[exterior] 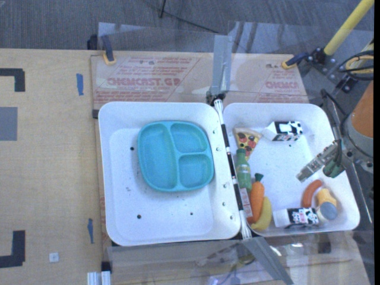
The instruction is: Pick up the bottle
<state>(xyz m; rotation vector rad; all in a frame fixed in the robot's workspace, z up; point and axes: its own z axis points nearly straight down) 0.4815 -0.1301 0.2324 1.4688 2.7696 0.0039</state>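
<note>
Approach step: the gripper (310, 170) hangs right of the green bottle (243, 168), claw state untellable; next, cross leftward above the bottle.

Grey carpet floor (71, 10), pale wooden bench (47, 159), clear plastic sheet (148, 76) behind bins

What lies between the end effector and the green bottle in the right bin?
In the camera view, only bare white bin floor lies between the end effector and the green bottle; the carrot sits just below that line.
</note>
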